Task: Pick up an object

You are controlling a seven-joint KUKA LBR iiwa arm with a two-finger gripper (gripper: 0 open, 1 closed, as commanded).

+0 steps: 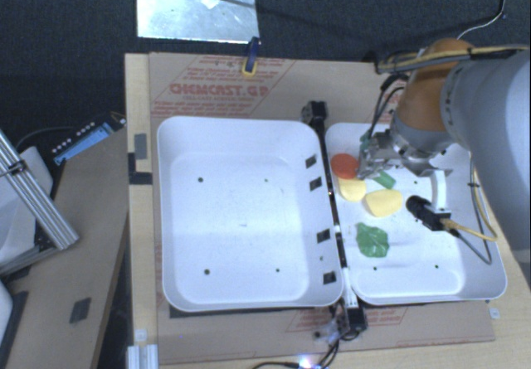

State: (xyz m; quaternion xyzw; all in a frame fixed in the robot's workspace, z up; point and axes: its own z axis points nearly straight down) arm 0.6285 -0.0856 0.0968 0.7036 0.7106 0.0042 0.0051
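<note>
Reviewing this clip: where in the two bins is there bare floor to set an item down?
The left white bin shows bare floor wall to wall. In the right white bin, the free strip lies along the near wall, below the green leaf-shaped piece. Its upper left is crowded: orange-red round piece, two yellow pieces, and the hand.

Left bin point(241, 276) open floor — right bin point(431, 280) crowded (toys point(383, 203) clustered near arm point(465, 102)).

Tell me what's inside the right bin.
The right bin holds an orange-red piece, two yellow pieces, a green piece and a small green one by the hand. The arm covers the far right corner.
</note>
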